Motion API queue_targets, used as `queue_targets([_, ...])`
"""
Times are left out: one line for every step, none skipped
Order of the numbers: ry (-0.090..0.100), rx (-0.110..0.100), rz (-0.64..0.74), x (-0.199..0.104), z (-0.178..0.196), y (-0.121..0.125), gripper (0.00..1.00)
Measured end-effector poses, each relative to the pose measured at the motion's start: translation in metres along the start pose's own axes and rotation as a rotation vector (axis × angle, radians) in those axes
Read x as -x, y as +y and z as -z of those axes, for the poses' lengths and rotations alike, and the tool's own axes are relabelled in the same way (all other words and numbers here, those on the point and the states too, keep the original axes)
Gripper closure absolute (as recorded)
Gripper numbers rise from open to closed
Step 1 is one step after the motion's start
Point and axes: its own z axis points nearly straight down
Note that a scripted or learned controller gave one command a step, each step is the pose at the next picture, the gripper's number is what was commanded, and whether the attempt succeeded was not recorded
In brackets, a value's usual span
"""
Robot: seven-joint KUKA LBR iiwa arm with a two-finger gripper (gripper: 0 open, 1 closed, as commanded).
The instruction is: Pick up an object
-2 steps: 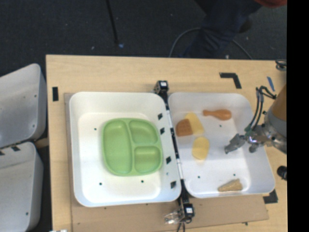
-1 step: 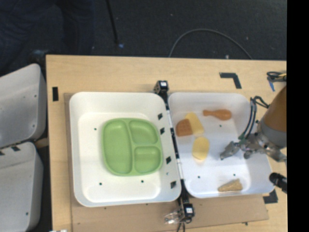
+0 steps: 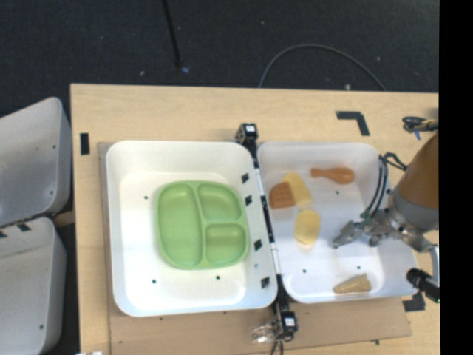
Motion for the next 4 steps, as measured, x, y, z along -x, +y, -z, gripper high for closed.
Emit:
queue_targets([0.0,0.001,-0.003,0.001,0.009,0.001,1.0])
queue_targets([-0.002,0.007,-0.003,0.0,0.055,-0.006,1.0])
queue_targets([-0.003,0.008,0.006,0.002,0.106,-0.005,1.0])
queue_targets([0.001,0.004,0.011,-0.054,0.102,0.011,1.0])
